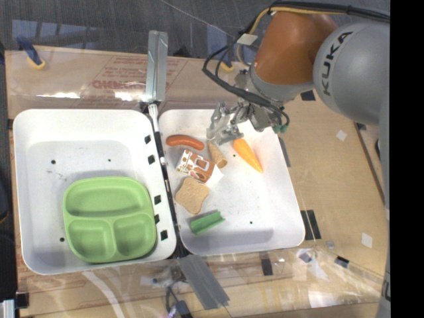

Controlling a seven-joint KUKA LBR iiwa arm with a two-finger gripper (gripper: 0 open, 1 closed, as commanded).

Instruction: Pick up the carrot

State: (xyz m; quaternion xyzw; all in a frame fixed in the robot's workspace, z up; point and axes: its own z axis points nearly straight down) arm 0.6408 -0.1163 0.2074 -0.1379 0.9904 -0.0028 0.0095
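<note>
I see the carrot (247, 154) lying in the right bin (278, 204), just beside the hand (226, 130); I cannot tell its finger state. That bin also holds a sausage (185, 141), toast (192, 195) and a green stick (206, 221), while the left bin (40, 138) holds a green divided plate (109, 219).

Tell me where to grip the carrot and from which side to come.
Grip the carrot across its thick upper-left half, from above. It lies flat, tapering toward lower right, so the tip would likely slip. The claw is beside that thick end.
</note>
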